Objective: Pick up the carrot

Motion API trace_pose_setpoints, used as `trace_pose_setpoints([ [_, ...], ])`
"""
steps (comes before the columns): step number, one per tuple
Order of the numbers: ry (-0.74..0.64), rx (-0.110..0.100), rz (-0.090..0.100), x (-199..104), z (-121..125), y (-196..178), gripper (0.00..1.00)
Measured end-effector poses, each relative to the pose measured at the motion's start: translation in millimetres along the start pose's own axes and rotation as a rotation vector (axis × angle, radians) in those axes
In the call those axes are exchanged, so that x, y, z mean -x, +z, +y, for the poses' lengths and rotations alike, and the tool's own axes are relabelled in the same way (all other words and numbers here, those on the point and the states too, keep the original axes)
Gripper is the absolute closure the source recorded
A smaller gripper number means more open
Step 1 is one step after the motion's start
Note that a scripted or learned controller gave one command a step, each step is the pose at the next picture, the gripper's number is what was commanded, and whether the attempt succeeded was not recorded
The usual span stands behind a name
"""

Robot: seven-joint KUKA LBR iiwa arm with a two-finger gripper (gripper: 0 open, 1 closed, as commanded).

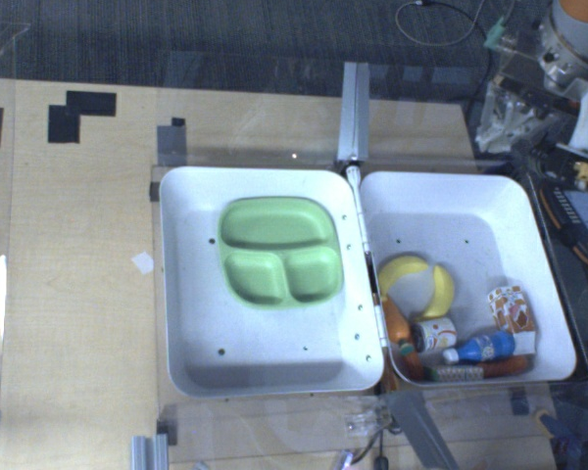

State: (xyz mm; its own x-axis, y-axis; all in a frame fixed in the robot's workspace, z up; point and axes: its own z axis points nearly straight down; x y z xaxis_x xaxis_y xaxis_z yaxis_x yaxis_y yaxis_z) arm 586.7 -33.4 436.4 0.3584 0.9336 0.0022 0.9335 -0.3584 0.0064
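The gripper (pixel 514 116) is hanging beyond the right bin (pixel 490 213); its state cannot be told. The carrot (pixel 396 323) is lying against that bin's left wall, beside a yellow ball (pixel 418 284), can (pixel 435 336), bottle (pixel 482 348) and carton (pixel 511 311); no label is legible. The left bin (pixel 191 262) is holding a green tray (pixel 277 250).

Grey arm (pixel 573 42) with orange band

The carrot (pixel 397 323) lies wedged against the right bin's (pixel 451 199) left wall, with a can (pixel 434 336) touching it. A yellow ball (pixel 418 286) sits just behind the carrot; beyond the ball the floor lies bare.
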Motion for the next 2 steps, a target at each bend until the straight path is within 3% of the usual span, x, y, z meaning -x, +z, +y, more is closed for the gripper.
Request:
trace_pose_setpoints([
  [1,0.168,-0.004,-0.001,-55.5,-17.3,55.5,1.0],
  [2,-0.019,-0.003,0.0,-54.4,-32.0,61.5,1.0],
])
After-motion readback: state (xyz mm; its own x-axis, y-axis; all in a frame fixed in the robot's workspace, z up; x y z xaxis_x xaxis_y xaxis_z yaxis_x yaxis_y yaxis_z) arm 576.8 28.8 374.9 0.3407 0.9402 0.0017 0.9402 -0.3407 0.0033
